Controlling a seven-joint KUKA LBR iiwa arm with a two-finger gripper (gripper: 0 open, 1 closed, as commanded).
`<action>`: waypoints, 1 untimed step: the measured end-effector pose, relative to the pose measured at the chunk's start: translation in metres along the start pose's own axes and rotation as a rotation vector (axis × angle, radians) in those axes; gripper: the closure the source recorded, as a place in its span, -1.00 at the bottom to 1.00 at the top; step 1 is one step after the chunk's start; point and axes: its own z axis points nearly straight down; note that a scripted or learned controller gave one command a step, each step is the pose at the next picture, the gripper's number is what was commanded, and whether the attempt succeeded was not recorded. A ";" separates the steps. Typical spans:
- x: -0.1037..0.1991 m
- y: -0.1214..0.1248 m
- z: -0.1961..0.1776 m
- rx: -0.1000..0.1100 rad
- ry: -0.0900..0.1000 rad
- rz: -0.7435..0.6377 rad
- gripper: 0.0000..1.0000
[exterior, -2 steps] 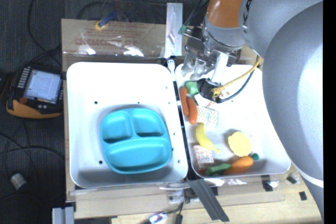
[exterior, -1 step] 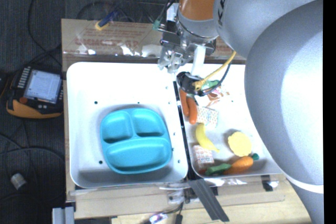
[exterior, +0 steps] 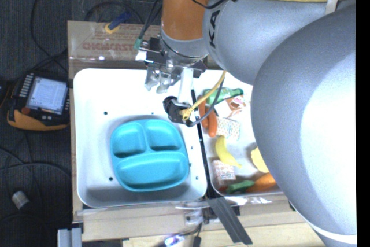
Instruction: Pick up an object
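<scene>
My gripper (exterior: pixel 160 83) hangs over the far part of the left white bin (exterior: pixel 92 124), above its bare floor and just beyond the blue divided plate (exterior: pixel 151 153). It looks open, and I see nothing between its metal fingers (exterior: pixel 151 81). A black fitting with a yellow cable (exterior: pixel 176 110) hangs below the wrist, near the wall between the bins. The right bin (exterior: pixel 209 185) holds a banana (exterior: pixel 224 150), an orange carrot (exterior: pixel 212 123), a green item (exterior: pixel 229 92), a small printed packet (exterior: pixel 230 129) and several other pieces, partly hidden under the arm.
The large grey arm (exterior: pixel 300 66) covers most of the right bin. A clear panel (exterior: pixel 110 43) lies behind the left bin. A handheld screen unit (exterior: pixel 43 98) rests on the floor to the left, with cables around it.
</scene>
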 end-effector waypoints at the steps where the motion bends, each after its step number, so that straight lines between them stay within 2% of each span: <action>1: -0.058 0.015 -0.104 -0.001 0.001 0.080 1.00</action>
